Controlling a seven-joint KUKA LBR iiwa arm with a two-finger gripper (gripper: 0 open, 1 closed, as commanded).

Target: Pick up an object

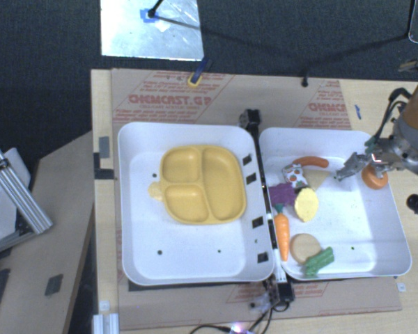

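Gripper [354,164] over right bin [386,221], near orange ball [375,178]; grip state unclear. Yellow plate [198,184] in left bin [139,207]. Board [168,97] reads "CHEMCAST GP".

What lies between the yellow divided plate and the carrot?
In the camera view, the white walls where the two bins meet, with black clips, lie between the yellow plate and the carrot.
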